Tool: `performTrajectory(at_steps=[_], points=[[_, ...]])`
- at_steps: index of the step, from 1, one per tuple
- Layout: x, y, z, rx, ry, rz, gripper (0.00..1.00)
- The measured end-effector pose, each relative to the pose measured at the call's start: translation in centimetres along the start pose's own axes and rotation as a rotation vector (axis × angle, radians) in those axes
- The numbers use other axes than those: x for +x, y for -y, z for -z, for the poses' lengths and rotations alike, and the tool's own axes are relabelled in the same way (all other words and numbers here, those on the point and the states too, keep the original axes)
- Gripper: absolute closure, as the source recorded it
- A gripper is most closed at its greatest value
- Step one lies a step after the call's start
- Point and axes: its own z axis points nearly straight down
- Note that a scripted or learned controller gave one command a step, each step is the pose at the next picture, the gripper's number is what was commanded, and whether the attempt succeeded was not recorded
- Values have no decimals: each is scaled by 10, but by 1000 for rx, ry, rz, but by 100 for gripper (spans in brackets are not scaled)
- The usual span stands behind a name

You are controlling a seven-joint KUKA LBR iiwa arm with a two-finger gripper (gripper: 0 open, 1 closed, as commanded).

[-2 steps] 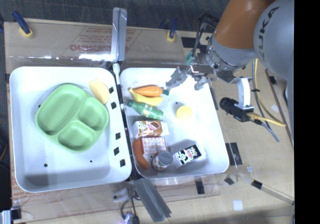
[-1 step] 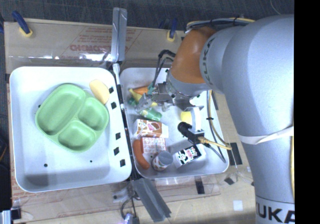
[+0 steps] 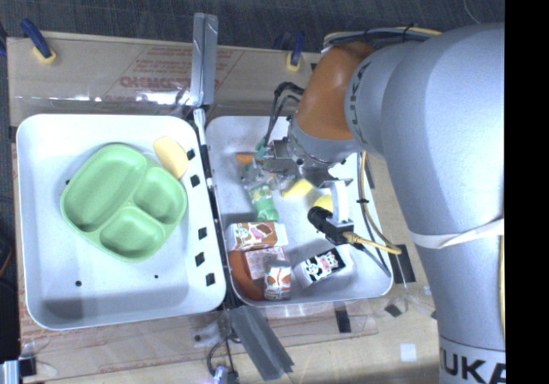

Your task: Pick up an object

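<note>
Worktop with two white bins; in the right bin (image 3: 371,284) the gripper (image 3: 268,170) sits directly over a green bottle (image 3: 263,202), its long axis near-to-far. Grip undeterminable.

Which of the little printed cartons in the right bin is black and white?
The cow-patterned carton, at the near right of the right bin. The other two cartons, to its left, are brown and reddish.

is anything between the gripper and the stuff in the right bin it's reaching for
Nothing visible stands between them. The gripper is already down in the right bin, right at a green item and a small orange one. The cartons and the black-and-white box lie nearer the front, off its path.
</note>
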Motion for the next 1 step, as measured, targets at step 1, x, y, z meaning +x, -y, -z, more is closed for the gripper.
performTrajectory(at_steps=[1], points=[[60, -24, 147, -3, -1, -69, 100]])
